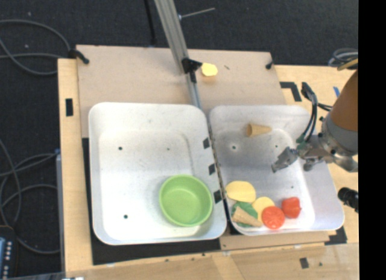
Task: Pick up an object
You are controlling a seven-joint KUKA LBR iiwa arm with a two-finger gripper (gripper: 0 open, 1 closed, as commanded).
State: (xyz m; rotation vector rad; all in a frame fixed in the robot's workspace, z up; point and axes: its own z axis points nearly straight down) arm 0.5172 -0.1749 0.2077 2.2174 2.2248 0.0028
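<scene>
Nearest to me, in the front of the right bin (319, 179), lay a small heap of toy food: a red tomato (272, 217), a smaller red piece (292, 207), two yellow pieces (240, 190) and a tan wedge (245, 214) on something green. In the left bin (120, 152) stood a green bowl (186, 200). A little farther, the gripper (289, 159) hung over the bare middle of the right bin, and how wide it stood I could not tell; I saw nothing held in it. Behind it a tan cone (258, 130) lay alone near the back wall. Beyond the bins a yellow piece (209, 70) rested on the board (132, 73). I judged the cone the easiest target, because it lay apart from everything. To take it well, the gripper should come straight down, centred across its narrow width. The heap is crowded, and fingers could push pieces aside there.
</scene>
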